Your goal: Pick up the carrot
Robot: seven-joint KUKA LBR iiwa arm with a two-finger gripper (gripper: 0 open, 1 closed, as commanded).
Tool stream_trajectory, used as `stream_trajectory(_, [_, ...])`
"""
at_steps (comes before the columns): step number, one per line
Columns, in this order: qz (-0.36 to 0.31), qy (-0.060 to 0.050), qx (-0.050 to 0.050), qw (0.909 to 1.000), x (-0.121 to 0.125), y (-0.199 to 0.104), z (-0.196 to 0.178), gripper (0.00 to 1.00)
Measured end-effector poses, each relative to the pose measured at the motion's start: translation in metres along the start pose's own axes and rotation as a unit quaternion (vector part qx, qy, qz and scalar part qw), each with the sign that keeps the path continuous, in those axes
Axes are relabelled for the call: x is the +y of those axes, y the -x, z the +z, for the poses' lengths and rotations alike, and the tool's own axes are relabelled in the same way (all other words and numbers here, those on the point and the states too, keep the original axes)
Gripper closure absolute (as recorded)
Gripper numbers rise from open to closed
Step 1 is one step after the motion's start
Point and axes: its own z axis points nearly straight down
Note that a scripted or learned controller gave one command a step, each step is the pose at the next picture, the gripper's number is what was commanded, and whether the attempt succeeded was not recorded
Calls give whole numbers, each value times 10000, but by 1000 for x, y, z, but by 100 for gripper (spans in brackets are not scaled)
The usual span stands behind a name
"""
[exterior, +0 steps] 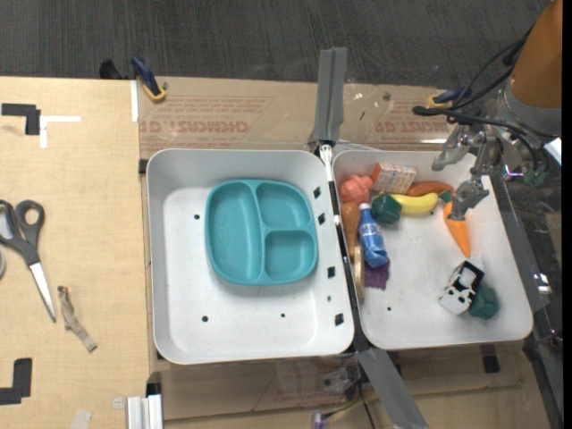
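Gripper [465, 202] down in right bin [420, 315] near its far right corner, fingers closed on top end of carrot [458, 233]. Carrot hanging tip-down beside bin's right wall, just right of banana [416, 204].

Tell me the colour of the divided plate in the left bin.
Teal, shown in the camera view: the divided plate.

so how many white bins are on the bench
2. The left bin holds a teal divided plate. The right bin holds the carrot, a banana and other small items, with the gripper above the carrot.
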Motion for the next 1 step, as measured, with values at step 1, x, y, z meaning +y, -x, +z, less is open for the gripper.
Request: stream_trajectory(1, [547,0,-8,9985,-52,-19,148,0])
